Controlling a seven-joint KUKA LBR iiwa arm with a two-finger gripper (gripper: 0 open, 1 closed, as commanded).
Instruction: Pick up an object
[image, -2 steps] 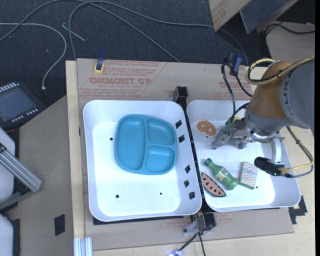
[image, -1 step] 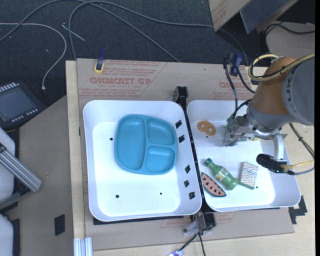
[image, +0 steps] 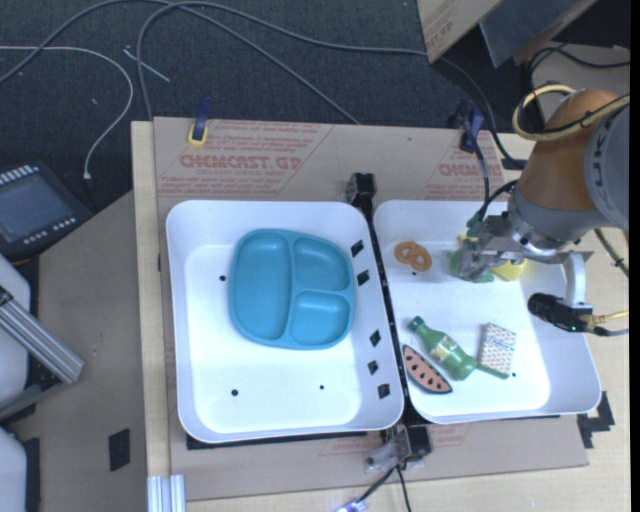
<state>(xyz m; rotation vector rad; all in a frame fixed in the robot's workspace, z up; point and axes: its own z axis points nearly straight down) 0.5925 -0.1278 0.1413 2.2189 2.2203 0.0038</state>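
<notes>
The arm reaches in from the right and its gripper (image: 480, 262) is down low at the back of the right bin (image: 560, 395), pressed in among a small green object (image: 468, 266) and something yellow (image: 510, 268) just beside it; from where I stand I cannot tell what state the gripper is in, nor whether it has either piece. Near that spot lies a pretzel (image: 412, 256), and toward the front of the same bin sit a green bottle (image: 443, 351), a watermelon slice (image: 421, 370) touching the bottle, and a small patterned packet (image: 497, 349). The left bin (image: 190, 330) carries a blue divided plate (image: 292, 288). To do this step well, I would judge the grasp should centre on 1 piece only, settle squarely around it, and lift straight up so the neighbour is not dragged along.
</notes>
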